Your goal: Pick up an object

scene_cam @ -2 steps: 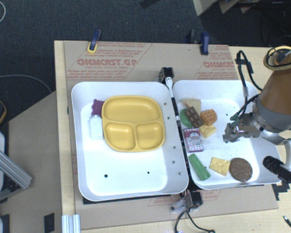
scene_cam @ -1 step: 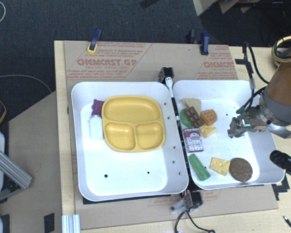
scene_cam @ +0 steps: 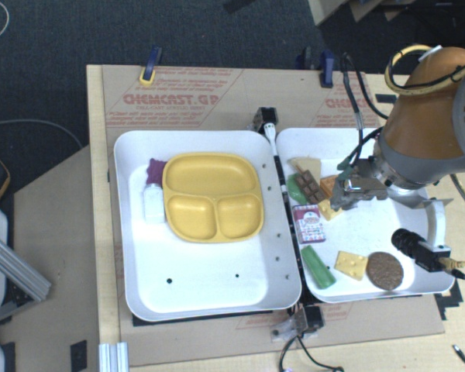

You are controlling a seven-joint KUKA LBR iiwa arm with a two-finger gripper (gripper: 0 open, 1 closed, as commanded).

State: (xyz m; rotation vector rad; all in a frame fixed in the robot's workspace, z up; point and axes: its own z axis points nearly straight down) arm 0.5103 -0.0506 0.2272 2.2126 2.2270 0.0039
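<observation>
I count 2 white bins on the bench, and I take the yellow divided plate (scene_cam: 214,195) in the left bin (scene_cam: 132,231) as my landmark. A purple item (scene_cam: 155,170) and a small white bottle (scene_cam: 153,203) lie just beside the plate's left edge. Everything I might pick lies to the right of the plate, in the right bin (scene_cam: 372,231): a green piece (scene_cam: 303,186) and a brown block (scene_cam: 311,187) nearest it, a red-and-white packet (scene_cam: 308,223), a long green stick (scene_cam: 318,266), a yellow cheese wedge (scene_cam: 351,264) and a brown round patty (scene_cam: 384,270) farther off. The gripper (scene_cam: 349,192) sits low over the clutter by the brown block, but I cannot tell from here how its jaws stand. Nothing looks lifted, so I judge the pick not yet done: grasp and raise remain.
</observation>
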